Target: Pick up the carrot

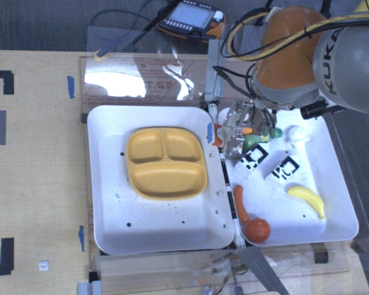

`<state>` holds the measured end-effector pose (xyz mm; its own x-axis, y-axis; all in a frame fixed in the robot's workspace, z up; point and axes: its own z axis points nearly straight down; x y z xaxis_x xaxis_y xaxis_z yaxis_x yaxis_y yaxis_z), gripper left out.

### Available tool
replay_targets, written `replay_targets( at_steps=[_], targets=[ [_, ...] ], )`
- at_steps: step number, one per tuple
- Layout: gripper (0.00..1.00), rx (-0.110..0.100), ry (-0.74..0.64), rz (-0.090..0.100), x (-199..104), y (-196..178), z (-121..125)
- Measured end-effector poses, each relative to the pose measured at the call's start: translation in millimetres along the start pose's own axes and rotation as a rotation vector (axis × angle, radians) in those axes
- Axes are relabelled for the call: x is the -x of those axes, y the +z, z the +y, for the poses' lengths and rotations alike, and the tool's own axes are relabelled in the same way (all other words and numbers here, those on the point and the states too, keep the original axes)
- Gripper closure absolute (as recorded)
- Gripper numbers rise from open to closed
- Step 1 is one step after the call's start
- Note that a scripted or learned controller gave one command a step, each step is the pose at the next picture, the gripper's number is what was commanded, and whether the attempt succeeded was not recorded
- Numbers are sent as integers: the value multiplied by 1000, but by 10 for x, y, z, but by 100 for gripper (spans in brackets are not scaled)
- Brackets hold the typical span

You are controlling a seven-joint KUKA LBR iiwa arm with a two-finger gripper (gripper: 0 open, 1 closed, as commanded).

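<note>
Camera view: hand [241, 134] over carrot [258, 134]

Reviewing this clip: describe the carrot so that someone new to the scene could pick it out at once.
Start at the right-hand white bin, the one the arm reaches over. Near its upper left corner, by the gripper, lies the carrot, partly hidden by the fingers. It is orange with a green leafy top, unlike the yellow banana and round red tomato lower down.

Yellow divided plate [166, 162] smooth matt plastic; 2 white bins [104, 183] glossy plastic; bench [31, 165] pale matt wood; banana [307, 199] shiny plastic.
</note>
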<state>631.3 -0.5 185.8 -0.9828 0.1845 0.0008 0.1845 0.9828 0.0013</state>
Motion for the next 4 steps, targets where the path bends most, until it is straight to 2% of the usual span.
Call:
replay_targets(
  at_steps=[1,2,3,4],
  targets=[
    [100,-1,-380,-11,75,-256,-717],
    [100,-1,-734,-12,261,-322,-651],
    [100,0,-1128,-5,530,595,-817],
    [100,-3,-1349,-9,257,-482,-1146]
  ],
)
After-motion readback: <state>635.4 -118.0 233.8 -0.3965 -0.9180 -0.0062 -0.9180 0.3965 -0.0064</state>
